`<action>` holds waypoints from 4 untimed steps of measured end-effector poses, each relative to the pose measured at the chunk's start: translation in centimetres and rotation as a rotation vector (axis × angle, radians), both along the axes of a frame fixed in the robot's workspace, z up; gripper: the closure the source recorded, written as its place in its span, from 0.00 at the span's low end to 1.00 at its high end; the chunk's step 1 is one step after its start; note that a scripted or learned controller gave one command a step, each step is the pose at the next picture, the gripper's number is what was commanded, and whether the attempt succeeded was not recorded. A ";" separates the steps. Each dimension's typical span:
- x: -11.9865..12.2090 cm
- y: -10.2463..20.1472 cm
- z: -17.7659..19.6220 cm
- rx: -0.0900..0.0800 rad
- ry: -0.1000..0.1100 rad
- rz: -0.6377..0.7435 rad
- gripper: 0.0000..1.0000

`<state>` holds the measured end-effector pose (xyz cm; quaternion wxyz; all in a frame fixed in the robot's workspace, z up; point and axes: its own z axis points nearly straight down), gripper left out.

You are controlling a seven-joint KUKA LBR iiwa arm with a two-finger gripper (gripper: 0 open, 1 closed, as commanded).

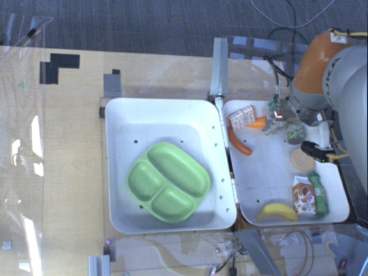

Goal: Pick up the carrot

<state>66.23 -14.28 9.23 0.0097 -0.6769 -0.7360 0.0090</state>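
Note:
The carrot (256,122) is a small orange piece lying near the back of the right bin (270,174), just right of a red and white box (241,118). My gripper (273,124) hangs low at the carrot's right end, touching it or very close to it. The grey wrist and orange band rise behind it to the right. The gripper's tip is small and partly lost against the bin floor.
A red sausage (238,142) lies by the right bin's left wall. A green cup (295,133), a tan disc (302,159), a carton (302,196), a green bottle (318,194) and a banana (277,212) share that bin. The left bin (123,131) holds a green divided plate (168,181).

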 end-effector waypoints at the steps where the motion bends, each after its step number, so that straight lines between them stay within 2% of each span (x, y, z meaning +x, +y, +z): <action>1: 0.3 0.2 0.3 0.001 -0.012 0.003 0.00; 2: 0.6 -0.1 -0.7 0.001 -0.018 0.049 0.00; 3: 0.5 -0.1 0.1 0.000 -0.009 0.054 1.00; 4: 0.8 -1.3 4.1 -0.001 -0.029 -0.098 1.00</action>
